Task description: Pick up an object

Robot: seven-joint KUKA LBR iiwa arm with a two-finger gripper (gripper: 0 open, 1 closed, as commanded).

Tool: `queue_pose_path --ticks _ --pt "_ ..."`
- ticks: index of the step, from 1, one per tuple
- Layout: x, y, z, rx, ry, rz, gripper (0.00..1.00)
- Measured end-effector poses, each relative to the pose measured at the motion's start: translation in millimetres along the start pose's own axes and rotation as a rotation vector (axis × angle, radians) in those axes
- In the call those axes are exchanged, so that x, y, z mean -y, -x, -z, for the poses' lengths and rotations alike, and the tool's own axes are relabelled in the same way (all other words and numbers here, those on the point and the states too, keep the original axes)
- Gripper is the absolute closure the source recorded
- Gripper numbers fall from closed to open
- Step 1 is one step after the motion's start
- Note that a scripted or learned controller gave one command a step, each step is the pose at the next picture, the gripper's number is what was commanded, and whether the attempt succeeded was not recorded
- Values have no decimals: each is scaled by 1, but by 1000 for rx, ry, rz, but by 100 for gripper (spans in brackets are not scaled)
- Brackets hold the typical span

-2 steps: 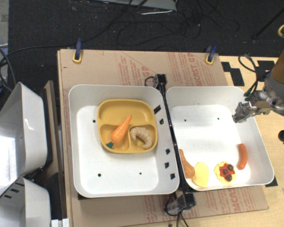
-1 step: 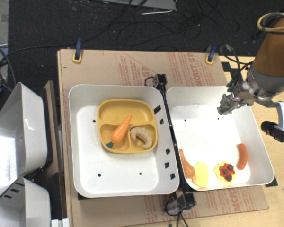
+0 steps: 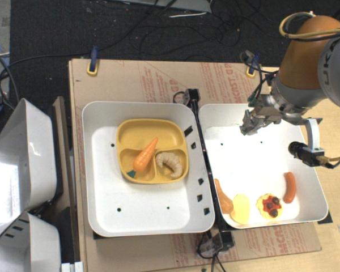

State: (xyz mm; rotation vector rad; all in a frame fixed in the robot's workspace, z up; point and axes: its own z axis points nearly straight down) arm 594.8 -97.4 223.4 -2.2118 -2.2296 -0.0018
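Dark carpet strewn with cables surrounds a tan cardboard-covered bench, on which two shallow white bins are set side by side. Nearest the camera, along the lower rim of the right bin, a row of small toy foods is seen: an orange carrot-like piece at about 7 o'clock in the bin, a pale yellow piece touching it on its right, a small round tart with red and dark topping at about 5 o'clock, and a reddish sausage standing nearly upright at about 4 o'clock, close to the right wall. Farther back, in the left bin, a yellow divided plate is placed toward 12 o'clock; a carrot lies tilted across its lower left compartment, and a pale shrimp-like piece is curled in the lower right compartment, just beside the carrot. Farthest back, the gripper is seen at about 11 o'clock over the right bin, well apart from the row of foods, carried by the grey arm with its orange band. Whether the claw is spread or closed cannot be told, and nothing is seen in it.
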Motion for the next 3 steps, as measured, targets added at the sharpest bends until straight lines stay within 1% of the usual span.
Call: queue_pose_path --ticks 1,2,3 --pt "-15 -59 -6 0 1 0 100" --pt "-34 -114 9 0 4 1 100" --pt "-55 -174 13 0 4 1 100"
